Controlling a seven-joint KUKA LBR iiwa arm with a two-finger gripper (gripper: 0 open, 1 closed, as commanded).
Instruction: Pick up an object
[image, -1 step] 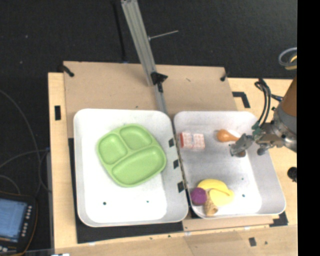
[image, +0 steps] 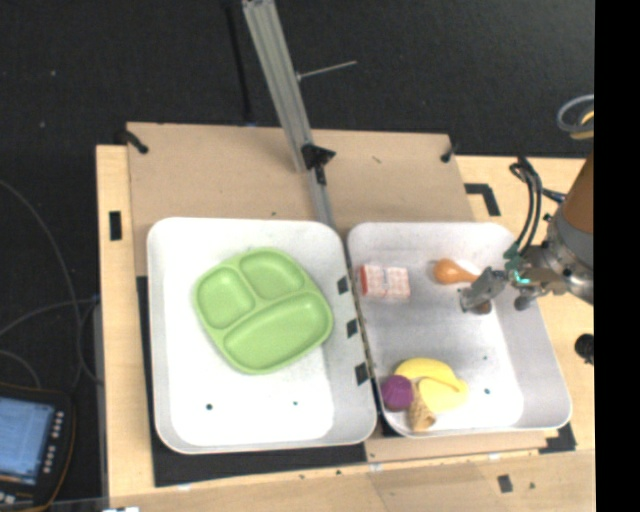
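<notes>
The right bin (image: 520, 400) holds several objects. An orange pear-shaped object (image: 453, 270) lies near its far side, with a pink and white block (image: 385, 282) to its left. At the near side a yellow banana-like piece (image: 432, 380) lies against a purple ball (image: 397, 392) and a tan piece (image: 421, 415). My gripper (image: 501, 295) hovers low over the bin's right part, just right of and slightly nearer than the orange object. It is open, and nothing shows between its fingers (image: 479, 295).
The left bin (image: 180, 400) holds a green divided plate (image: 263, 310). A grey metal pole (image: 285, 90) slants up from between the bins at the back. The arm enters over the right bin's right rim.
</notes>
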